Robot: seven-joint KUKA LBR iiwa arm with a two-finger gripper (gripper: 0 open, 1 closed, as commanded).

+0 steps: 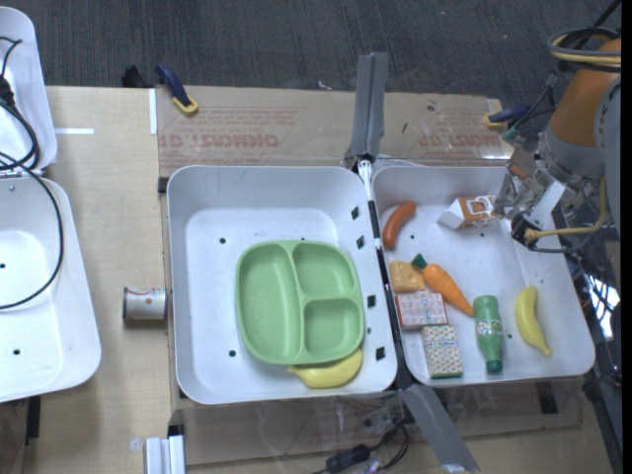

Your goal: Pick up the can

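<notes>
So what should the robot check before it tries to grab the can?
1. Can found: ok. The can lies on its side on the bench, left of the left bin.
2. Can free to grab: ok, nothing touches it.
3. Tool near the can: not ok. The tool is over the right bin, by the small carton.
4. Tool free of other things: cannot tell.
5. Path across: not ok yet, the green plate and both bins lie between.

Green divided plate (300, 300) over a banana (326, 372); carrot (446, 284), green bottle (487, 331)
</notes>
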